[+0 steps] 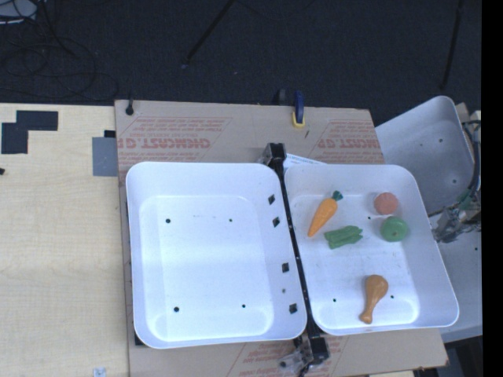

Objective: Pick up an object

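Wooden bench, cardboard sheet; by right bin's (338, 277) near edge, tan toy drumstick (374, 293), glossy, thick end up, narrow end down. Cannot tell gripper's state.

Carrot (323, 214) and drumstick (374, 295) in right bin (440, 289).

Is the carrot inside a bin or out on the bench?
Inside. The carrot lies flat on the floor of the right bin, beside a green toy.
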Controlling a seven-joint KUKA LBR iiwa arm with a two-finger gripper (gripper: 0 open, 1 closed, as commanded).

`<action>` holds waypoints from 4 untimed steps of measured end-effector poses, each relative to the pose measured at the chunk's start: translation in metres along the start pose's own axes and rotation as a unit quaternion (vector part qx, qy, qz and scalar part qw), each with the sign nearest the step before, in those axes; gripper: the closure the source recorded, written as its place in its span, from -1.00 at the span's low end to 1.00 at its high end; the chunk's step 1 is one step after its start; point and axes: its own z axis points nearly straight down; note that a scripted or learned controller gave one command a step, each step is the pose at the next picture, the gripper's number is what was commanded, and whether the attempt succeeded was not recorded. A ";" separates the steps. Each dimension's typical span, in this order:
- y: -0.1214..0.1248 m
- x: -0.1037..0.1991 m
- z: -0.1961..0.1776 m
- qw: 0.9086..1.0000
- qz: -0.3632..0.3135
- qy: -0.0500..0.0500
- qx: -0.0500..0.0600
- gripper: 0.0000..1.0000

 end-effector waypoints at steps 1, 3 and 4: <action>0.022 0.061 -0.068 1.000 -0.008 0.004 0.000 1.00; 0.012 0.059 -0.083 1.000 -0.008 0.005 0.002 1.00; -0.015 0.004 -0.055 1.000 -0.002 0.004 0.005 1.00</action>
